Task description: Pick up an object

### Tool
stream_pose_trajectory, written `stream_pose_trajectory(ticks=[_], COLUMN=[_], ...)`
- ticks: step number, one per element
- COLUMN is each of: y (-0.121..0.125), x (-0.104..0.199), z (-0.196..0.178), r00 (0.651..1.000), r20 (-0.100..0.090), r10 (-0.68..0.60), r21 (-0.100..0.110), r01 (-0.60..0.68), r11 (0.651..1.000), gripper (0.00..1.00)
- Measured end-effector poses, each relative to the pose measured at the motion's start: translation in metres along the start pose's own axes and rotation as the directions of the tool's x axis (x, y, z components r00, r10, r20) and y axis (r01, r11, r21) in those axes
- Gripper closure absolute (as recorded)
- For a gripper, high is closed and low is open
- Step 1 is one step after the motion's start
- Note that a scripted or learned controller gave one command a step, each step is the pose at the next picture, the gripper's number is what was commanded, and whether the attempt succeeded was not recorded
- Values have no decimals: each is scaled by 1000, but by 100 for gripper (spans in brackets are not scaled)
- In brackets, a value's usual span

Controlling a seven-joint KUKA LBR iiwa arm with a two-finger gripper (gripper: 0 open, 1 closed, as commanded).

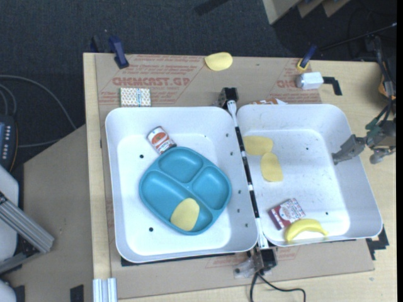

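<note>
My gripper [360, 155] hangs over the right rim of the right bin [352, 187], open, with nothing between its fingers. In that bin lie two pale yellow chips [257, 145] [272, 167] on the left side. A red packet [286, 212] and a yellow banana [305, 229] lie at the front. The left bin [123, 187] holds a blue divided plate [184, 187] with a yellow piece [185, 214] in its front compartment. A small can [160, 139] lies behind the plate.
A yellow lemon-like object [218, 61] and a small patterned packet [135, 96] lie on the bench behind the bins. A white block [311, 80] sits at the back right. Clamps [117, 51] hold the board's far edge.
</note>
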State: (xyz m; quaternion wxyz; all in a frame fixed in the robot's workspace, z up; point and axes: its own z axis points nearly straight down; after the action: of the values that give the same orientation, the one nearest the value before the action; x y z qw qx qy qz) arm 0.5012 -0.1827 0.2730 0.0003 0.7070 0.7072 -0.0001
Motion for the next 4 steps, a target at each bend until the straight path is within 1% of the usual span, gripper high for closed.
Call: stream_pose_trajectory(ticks=[1, 2, 3, 4], y=[17, 56, 66, 112], x=[69, 91, 85, 77], z=[106, 188, 188, 188], r00=[1000, 1000, 1000, 1000], r20=[-1, -1, 0, 0], r10=[0, 0, 0, -1], r21=[1, 0, -1, -1], r01=[0, 0, 0, 1], r11=[1000, 1000, 1000, 1000], gripper=[0, 0, 0, 0])
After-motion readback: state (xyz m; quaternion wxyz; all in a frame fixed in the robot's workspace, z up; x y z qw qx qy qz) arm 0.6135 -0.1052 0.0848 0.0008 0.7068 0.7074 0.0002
